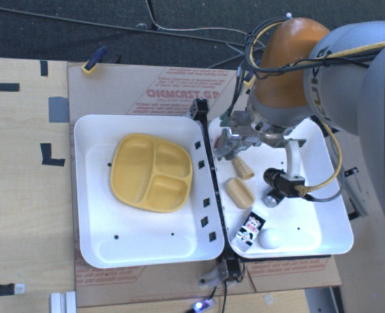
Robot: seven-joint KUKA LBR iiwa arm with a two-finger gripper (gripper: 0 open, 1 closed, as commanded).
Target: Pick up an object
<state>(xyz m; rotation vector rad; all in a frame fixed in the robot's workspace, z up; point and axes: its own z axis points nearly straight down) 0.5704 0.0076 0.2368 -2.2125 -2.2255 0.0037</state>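
Note:
My gripper [226, 146] hangs low over the upper left part of the right bin [333, 233], close to the divider between the bins. Just below and to its right lies a small tan roll-shaped piece [243, 169], near the gripper but not visibly held. A larger tan bread roll [239, 193] lies below that one. Toward the bin's front edge sit a black-and-white cow-patterned carton [250, 231] and a white ball [269, 238], side by side. The arm's orange band and grey wrist cover the back of the right bin.
The left bin [88, 194] holds a yellow divided plate [151, 172] in its upper middle. A black fitting [280, 182] with a yellow cable hangs from the arm over the right bin's centre. Black clips line the divider [209, 188].

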